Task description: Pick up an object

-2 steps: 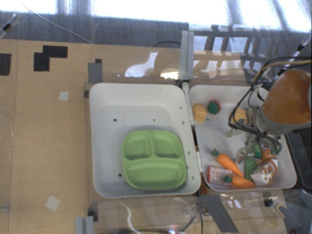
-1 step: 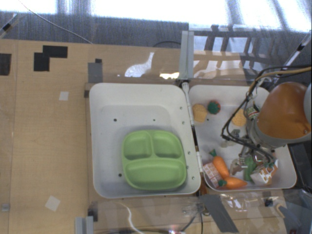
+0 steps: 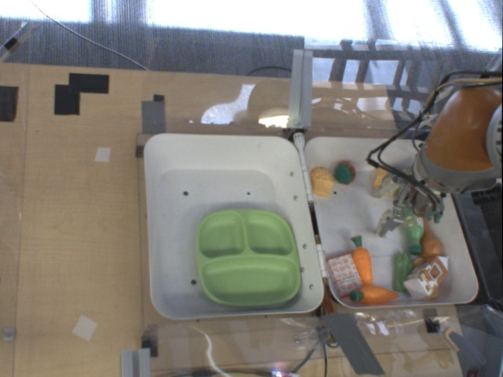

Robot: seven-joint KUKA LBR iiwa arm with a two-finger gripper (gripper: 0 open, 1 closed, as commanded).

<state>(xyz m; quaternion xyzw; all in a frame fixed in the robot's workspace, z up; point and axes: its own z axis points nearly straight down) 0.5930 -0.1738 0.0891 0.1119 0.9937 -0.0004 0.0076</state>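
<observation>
My gripper [image 3: 402,210] hangs low over the right side of the right bin [image 3: 471,289], under the grey wrist with the orange band [image 3: 465,132]. Just below and beside it lie a green toy vegetable [image 3: 413,232] and an orange piece [image 3: 431,246]. Whether it touches either of them is unclear. Nearer the bin's front are an upright carrot [image 3: 362,264], a second carrot lying flat [image 3: 378,294], a small pink packet [image 3: 343,272], another green piece [image 3: 402,272] and an orange-and-white carton [image 3: 429,277].
At the back of the right bin sit a yellow toy [image 3: 321,181], a dark green-and-red ball [image 3: 343,172] and a pale yellow piece [image 3: 382,181]. The left bin [image 3: 169,163] holds a green divided plate [image 3: 247,256]. Black cables [image 3: 393,144] loop off the wrist.
</observation>
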